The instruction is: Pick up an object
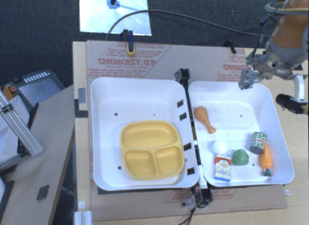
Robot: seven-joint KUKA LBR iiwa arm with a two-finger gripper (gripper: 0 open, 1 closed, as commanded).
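White plastic is forming the right bin point(270, 104), where six small things are being held, one of each: an orange drumstick point(204, 119) at ten o'clock, a white ball point(221, 147) near the middle, a small carton point(222, 167) at seven o'clock, a green lump point(240, 157) just beside it, a labelled can point(258, 142) at four o'clock, and a carrot point(266, 159) touching the can's lower side. One yellow three-compartment tray point(151, 148) is being carried in the left bin point(108, 108), well apart from them. The gripper point(246, 81) is being held over the right bin's one o'clock rim; whether its fingers are apart cannot be told. Nothing is being seen between them.
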